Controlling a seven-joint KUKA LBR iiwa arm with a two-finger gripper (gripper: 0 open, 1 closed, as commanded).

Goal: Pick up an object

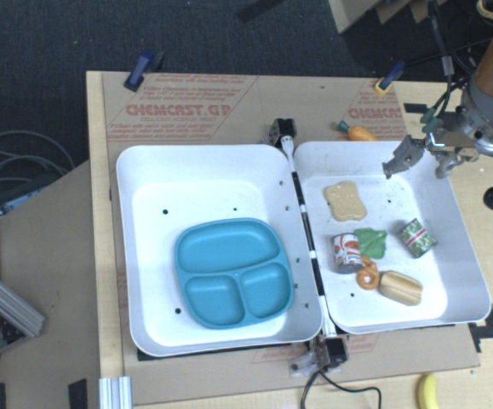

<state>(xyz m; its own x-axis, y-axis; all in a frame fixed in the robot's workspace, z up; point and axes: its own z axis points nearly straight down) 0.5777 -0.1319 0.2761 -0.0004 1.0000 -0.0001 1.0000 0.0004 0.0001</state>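
Grey two-finger gripper (420,160) above right white bin's (459,228) far edge, fingers spread wide, nothing held, tan bread slice (346,201) near.

Desk (101,228): brown board, red "CHEMCAST" print at the far side. Two white bins touch side by side, left bin (135,228) and right bin (467,254). A black clip (283,130) sits at the far end of their seam and another clip (331,350) at the near end. Blue clamp (142,68) on the far-left desk corner, second clamp (389,77) far right. Small orange item (358,132) on the board just beyond the right bin. Yellow item (427,392) at the near edge, partly cut off. Cables (16,169) on the dark floor (42,41) to the left, aluminium bar (8,301) below them.
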